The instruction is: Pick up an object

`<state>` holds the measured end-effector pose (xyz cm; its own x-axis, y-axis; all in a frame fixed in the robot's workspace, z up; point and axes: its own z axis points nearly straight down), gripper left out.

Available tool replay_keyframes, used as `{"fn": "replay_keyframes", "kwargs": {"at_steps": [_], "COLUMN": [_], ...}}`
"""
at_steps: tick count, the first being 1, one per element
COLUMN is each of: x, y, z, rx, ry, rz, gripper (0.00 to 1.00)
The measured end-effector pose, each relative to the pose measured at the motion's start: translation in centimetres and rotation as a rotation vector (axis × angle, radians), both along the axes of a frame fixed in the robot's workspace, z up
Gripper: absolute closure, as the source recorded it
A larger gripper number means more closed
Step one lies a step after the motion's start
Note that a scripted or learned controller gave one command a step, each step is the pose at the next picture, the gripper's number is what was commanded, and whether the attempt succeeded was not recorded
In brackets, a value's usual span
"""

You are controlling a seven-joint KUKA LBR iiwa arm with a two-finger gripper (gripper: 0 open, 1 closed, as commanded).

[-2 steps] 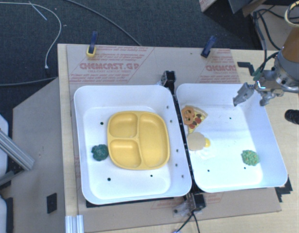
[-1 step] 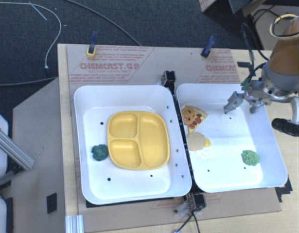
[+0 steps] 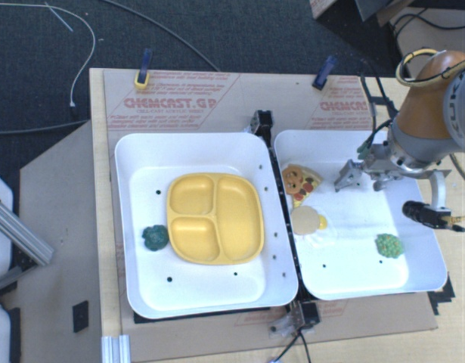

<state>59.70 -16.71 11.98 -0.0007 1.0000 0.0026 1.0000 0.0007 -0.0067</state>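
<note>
Gripper (image 3: 366, 174) first: it's parked above the upper part of the right bin (image 3: 345, 274), and whether it's spread or clenched can't really be told from this angle, though nothing is seen caught in it. After that, biggest to smallest. Everything is carried by a cardboard sheet (image 3: 187, 100) printed with red lettering, pinned at the far edge by two blue clamps. On it, the left bin (image 3: 137, 203) and the right bin are set side by side, touching along the middle. Most of the left bin's floor is taken up by a yellow divided plate (image 3: 215, 218) with three compartments. In the right bin, a pizza-slice toy (image 3: 299, 181) is found near the left wall, to the left of the gripper, and a pale round egg-like piece (image 3: 305, 219) is placed just below it. A light green leafy piece (image 3: 389, 245) is tucked toward the right bin's lower right, well apart from those two. A dark green lump (image 3: 155, 237) is sat just beside the plate's left edge.
</note>
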Motion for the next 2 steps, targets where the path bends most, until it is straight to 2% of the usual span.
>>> {"fn": "replay_keyframes", "kwargs": {"at_steps": [1, 2], "x": [0.2, -0.2], "y": [0.0, 0.9], "z": [1.5, 6.8], "rx": [-0.001, -0.004], "ry": [-0.008, -0.013], "rz": [0.000, 0.001], "gripper": [1.00, 1.00]}}
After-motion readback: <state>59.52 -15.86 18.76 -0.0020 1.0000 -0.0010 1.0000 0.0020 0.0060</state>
